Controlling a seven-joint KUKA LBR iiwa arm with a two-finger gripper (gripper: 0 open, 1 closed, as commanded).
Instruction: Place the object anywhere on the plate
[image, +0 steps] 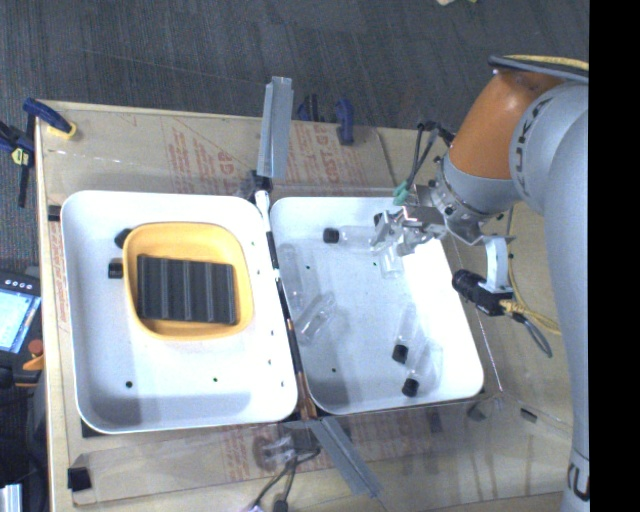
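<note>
At the far left edge of the surface (150, 140) sit blue clamps (45, 115) and part of a small screen (15, 318).

The left bin (90, 395) holds a yellow plate (190, 238) with a dark ribbed insert (187, 290) lying on it. The plate sits in the upper middle of this bin, clear of the walls. Two small dark marks show on the bin floor just left of the plate.

A grey bar (274, 125) stands upright behind the gap between the two bins.

The right bin (350, 395) holds several clear plastic bottles with black caps, hard to pick out against the white floor. One bottle (345, 237) lies near the back wall, cap to the left. A second clear piece (318, 312) lies tilted left of centre. Two more capped bottles (408, 345), (420, 378) lie near the front right corner, close together. None of them touches the plate; all are in the right bin, well apart from it.

The gripper (393, 240) hangs over the back right part of the right bin, pointing down and to the left. It looks metallic and partly clear against the bin, and I cannot tell whether it is released or clenched, nor whether anything sits in it.

The arm (520, 140), orange above the wrist, comes in from the right, with cables (500, 295) hanging beside the bin's right wall.
</note>
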